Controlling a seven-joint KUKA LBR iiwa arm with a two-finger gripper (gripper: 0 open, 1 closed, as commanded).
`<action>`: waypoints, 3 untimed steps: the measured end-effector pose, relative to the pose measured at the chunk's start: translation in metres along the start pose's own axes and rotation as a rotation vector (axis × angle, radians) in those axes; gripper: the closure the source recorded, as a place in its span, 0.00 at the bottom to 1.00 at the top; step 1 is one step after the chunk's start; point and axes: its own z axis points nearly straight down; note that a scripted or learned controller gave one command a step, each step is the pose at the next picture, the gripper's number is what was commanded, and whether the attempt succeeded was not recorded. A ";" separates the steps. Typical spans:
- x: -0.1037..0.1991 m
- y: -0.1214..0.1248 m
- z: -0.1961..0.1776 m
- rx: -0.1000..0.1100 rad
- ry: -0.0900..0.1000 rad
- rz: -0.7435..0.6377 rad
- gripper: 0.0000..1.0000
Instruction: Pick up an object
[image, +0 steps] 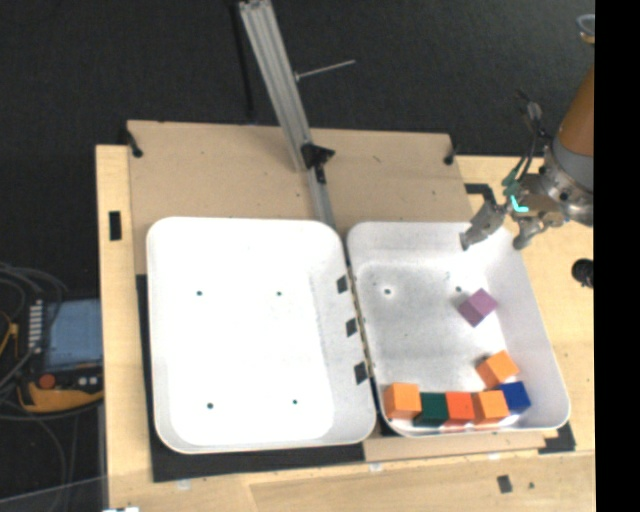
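Tool open, holding nothing, above right bin's upper right corner; purple block lies below it, apart.

Both bins are white: the left bin shows a plain floor with a few small dark dots, and the right bin has a faintly grey-speckled floor. Just below the jaws lies a purple block. Further below them, along the bin's near wall, sit an orange block, a dark green block, a red-orange block, another orange block and a blue block, with one more orange block above that row. The gripper is grey metal with a small teal spot. The bench is pale tan.
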 end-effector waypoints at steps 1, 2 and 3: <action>0.000 0.001 -0.002 -0.003 -0.002 -0.002 0.00; 0.007 -0.002 0.057 0.002 -0.002 -0.001 0.00; 0.004 0.001 0.099 0.002 -0.003 0.003 0.00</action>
